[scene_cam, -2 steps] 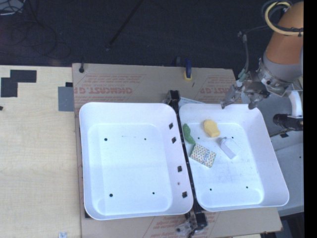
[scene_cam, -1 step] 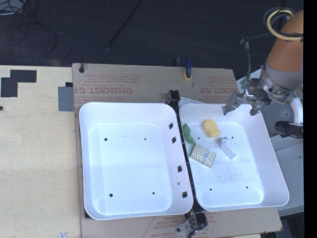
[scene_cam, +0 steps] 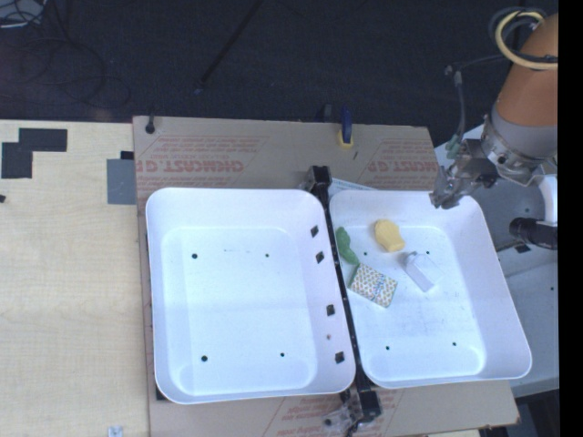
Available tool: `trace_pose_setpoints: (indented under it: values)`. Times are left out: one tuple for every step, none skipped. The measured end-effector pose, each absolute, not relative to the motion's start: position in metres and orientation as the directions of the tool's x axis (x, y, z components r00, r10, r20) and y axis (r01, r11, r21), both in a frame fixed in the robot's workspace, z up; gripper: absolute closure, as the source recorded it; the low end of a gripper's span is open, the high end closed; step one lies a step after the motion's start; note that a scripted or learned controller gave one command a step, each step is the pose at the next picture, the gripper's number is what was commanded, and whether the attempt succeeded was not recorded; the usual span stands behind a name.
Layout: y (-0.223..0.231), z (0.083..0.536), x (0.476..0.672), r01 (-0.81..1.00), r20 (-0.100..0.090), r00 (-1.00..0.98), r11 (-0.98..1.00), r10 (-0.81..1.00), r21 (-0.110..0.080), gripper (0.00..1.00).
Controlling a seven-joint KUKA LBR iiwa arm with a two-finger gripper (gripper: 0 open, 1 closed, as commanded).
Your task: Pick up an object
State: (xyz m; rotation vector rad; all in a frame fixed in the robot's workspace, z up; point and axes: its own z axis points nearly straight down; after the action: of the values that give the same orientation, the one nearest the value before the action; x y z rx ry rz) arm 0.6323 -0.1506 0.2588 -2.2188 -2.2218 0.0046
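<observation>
You have a bench (scene_cam: 73, 271) carrying two shallow white bins side by side. The left bin (scene_cam: 173, 217) has nothing for you to take. The right bin (scene_cam: 492, 335) is the landmark for everything below.

The arm (scene_cam: 528, 89) stands over the far right corner of the right bin, its pincer (scene_cam: 446, 194) just above the rim there. The view is too small and dark at the tip to settle how it stands, and nothing is seen between its parts — treat it as carrying no load.

Contents of the right bin, all in its far-left half:
- a patterned packet (scene_cam: 373, 285), lying flat and turned on the diagonal, toward the bin's middle;
- a yellow lump (scene_cam: 389, 236), nearer the far wall;
- a green strip (scene_cam: 346, 246), against the left wall;
- a small grey block (scene_cam: 418, 272), long axis running on the diagonal, right of the packet.

The relation that governs the coming move, in my judgement: every candidate lies leftward and nearward of the pincer, the yellow lump and grey block nearest to it. Expect a short inward travel, then a descent — the grey block would want the pincer set across its long axis.
</observation>
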Motion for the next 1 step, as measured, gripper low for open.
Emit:
trace_pose_setpoints:
  values:
    - [-0.2010, 0.2309, 0.5531, 1.000, 0.001, 0.007, -0.007, 1.000, -0.009, 1.00]
